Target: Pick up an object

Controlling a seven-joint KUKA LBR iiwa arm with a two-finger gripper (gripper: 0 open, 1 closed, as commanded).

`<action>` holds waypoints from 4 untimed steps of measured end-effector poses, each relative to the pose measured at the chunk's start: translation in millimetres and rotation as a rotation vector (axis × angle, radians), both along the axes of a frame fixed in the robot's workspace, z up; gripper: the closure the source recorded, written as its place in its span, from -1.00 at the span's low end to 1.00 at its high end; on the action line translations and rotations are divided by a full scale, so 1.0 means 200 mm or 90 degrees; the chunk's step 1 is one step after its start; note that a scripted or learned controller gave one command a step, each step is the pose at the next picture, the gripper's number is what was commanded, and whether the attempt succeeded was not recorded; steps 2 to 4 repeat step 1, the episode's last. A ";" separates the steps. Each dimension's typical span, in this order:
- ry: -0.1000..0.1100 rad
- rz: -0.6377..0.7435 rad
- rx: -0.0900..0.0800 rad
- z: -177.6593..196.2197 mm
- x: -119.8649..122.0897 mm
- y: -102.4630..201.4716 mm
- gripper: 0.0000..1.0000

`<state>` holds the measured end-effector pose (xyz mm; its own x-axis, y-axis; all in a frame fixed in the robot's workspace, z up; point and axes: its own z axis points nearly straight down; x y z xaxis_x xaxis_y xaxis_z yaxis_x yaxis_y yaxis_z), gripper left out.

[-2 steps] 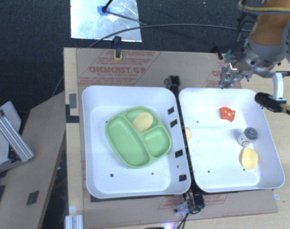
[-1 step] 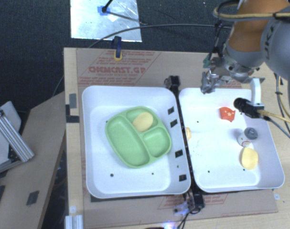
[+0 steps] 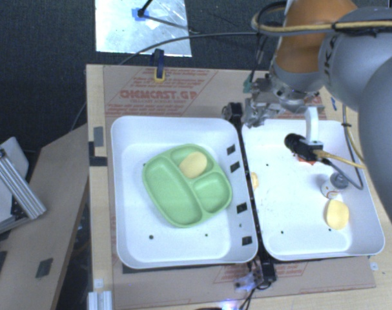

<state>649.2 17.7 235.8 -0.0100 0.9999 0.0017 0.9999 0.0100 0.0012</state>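
- Camera view is showing the pick not yet done, as far as I can judge. Every loose thing is lying down in a bin and nothing is showing as lifted.
- The pincer [image 3: 259,113] is hanging at the upper middle of the frame, over the far end of the divider between the two bins. Whether it is spread or pressed together I cannot tell, because the wrist is hiding its tip.
- The arm [image 3: 363,50] is reaching in from the upper right and covering the far right corner of the right bin [image 3: 367,241].
- A yellow lump [image 3: 336,214] is lying in the right bin toward the lower right of the frame. It is apart from the walls and well apart from the pincer.
- A pale yellow piece [image 3: 194,165] is resting in the upper compartment of the green plate [image 3: 176,199]. The plate is sitting flat in the middle of the left bin [image 3: 128,241].
- A small yellow bit [image 3: 254,181] is peeking out just beside the divider, on the right bin's side. It is too small to name.
- Both bins are sitting on the brown sheet covering the counter [image 3: 163,86].
- What is remaining looks like the whole job: choosing one thing, lowering onto it, gripping and lifting. The yellow lump is looking like the freest target, since it is lying alone on the bare floor of its bin.
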 end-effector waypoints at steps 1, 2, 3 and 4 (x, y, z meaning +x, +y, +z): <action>-0.001 -0.001 0.000 -0.05 0.02 0.26 1.00; -0.001 -0.001 0.000 -0.05 0.02 0.26 1.00; -0.001 -0.001 0.000 -0.05 0.02 0.26 1.00; -0.001 -0.001 0.000 -0.05 0.02 0.26 1.00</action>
